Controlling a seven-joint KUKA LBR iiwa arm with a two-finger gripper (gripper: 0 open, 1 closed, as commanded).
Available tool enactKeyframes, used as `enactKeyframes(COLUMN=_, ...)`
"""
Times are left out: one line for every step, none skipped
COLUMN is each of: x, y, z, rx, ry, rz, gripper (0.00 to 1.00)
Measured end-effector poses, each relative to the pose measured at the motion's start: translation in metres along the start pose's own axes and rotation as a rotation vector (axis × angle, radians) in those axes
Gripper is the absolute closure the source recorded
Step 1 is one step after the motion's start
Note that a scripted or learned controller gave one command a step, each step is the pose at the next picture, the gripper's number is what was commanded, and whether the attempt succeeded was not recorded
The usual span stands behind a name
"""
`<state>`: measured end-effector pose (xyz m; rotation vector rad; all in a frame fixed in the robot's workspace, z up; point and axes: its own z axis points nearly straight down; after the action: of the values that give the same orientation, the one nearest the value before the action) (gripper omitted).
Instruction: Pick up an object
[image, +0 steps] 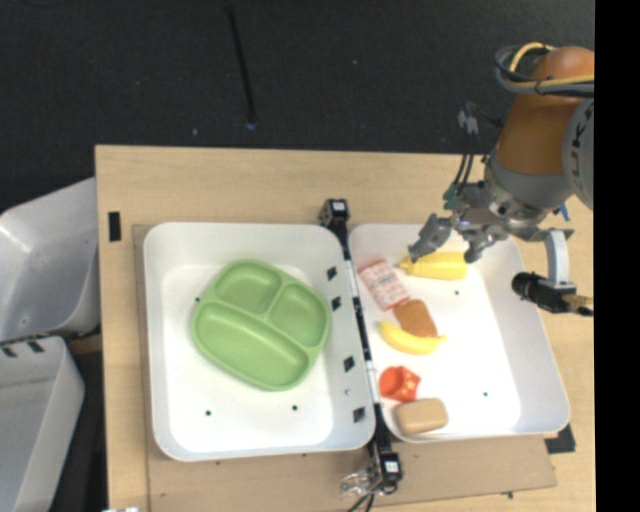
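Observation:
My gripper (452, 243) hangs over the back of the right bin (520, 340), its two grey fingers spread open. Just in front of the fingertips lies a yellow block (440, 266) on the bin floor; nothing sits between the fingers. Further forward in the same bin are a pink-and-white packet (383, 283), a brown piece (415, 318), a yellow banana (410, 343), a red piece (399, 383) and a tan block (421, 416).
The left bin (170, 400) holds a green divided plate (262, 322). A divider with black clips (352, 330) runs between the bins. The right half of the right bin floor is bare white. A black fitting (540, 290) sits at its right rim.

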<state>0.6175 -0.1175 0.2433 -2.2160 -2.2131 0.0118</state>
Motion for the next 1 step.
enactKeyframes(x=0.0002, y=0.0023, z=-0.0079, rx=-0.014, ry=-0.001, rz=-0.002, gripper=0.00)
